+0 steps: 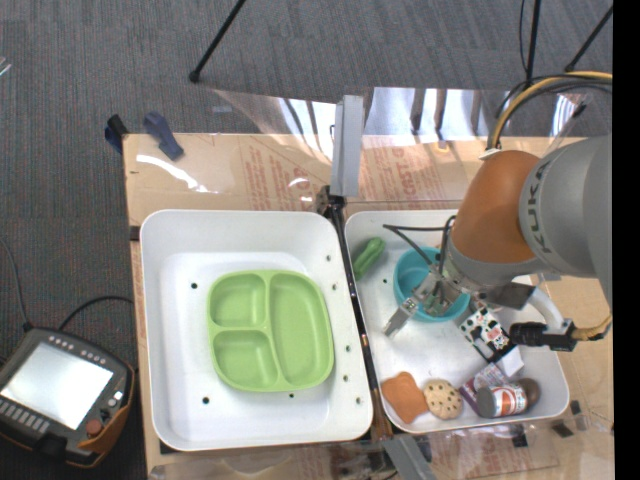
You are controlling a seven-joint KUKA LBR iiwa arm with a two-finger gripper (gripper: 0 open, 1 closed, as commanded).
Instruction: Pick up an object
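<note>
Camera view: jaws (418, 306) spread open over teal bowl (422, 286), nothing gripped.

A teal bowl (415, 286) was sat upright mid-bin in the right bin, partly hidden by the arm. A green pickle-shaped piece (367, 256) was laid just left of it. A toast-like slab (404, 396), a cookie (442, 399) and a can on its side (503, 400) were lined up along the near edge.

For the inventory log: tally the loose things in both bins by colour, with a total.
Green: 2, divided plate, long piece
Teal: 1, bowl
Orange-brown: 2, slab, cookie
Black-and-white: 1, carton
Red-labelled: 1, can
Total: 7
</note>
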